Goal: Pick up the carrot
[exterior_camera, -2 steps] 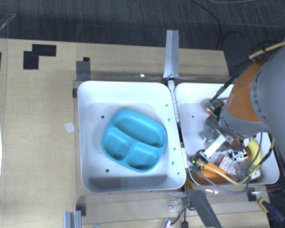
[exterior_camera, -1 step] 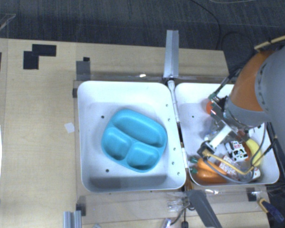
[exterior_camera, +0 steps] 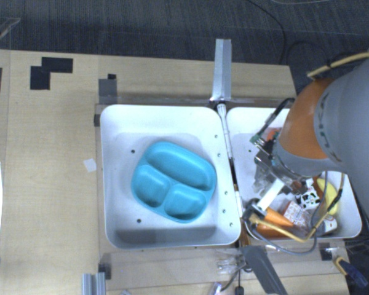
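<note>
Gripper (exterior_camera: 262,209) low in the right bin (exterior_camera: 246,125), jaws clamped on the carrot (exterior_camera: 275,216), tight against the near wall.

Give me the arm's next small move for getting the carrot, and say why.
Probably a short, slow lift straight up. The pincer is down in the right bin at the near end of the carrot, among crowded items. Whether it has the carrot is unclear, so a small rise would show that without disturbing the neighbours.
</note>
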Controlling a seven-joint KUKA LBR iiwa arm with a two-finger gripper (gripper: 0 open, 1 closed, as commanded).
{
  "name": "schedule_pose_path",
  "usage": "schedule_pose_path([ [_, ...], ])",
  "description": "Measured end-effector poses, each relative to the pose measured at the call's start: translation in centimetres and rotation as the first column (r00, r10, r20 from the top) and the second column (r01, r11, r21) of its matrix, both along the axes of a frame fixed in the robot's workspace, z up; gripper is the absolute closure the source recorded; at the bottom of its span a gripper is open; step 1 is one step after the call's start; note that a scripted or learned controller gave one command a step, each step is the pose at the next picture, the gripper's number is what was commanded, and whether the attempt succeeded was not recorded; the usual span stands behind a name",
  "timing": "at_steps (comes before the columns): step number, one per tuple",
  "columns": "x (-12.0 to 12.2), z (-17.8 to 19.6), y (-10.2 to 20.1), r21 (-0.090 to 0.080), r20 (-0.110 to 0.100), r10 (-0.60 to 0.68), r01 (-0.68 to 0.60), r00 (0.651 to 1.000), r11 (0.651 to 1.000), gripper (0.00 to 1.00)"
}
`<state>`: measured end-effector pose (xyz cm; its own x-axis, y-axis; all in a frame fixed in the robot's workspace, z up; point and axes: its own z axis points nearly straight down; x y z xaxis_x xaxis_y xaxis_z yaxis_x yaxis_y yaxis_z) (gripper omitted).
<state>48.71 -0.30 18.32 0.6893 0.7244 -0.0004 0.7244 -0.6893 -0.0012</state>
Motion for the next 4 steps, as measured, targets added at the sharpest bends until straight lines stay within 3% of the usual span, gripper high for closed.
schedule_pose_path([
  [1,0.1,16.0,3.2,-0.001,0.007,0.022,-0.022,1.000,1.000,1.00],
  [2,3.5,1.7,8.9,-0.001,0.000,-0.137,0.137,0.991,0.991,1.00],
  [3,8.1,0.1,5.8,0.000,0.001,-0.417,0.417,0.909,0.909,1.00],
  [4,5.0,1.7,11.8,0.001,0.002,-0.450,0.450,0.893,0.893,1.00],
])
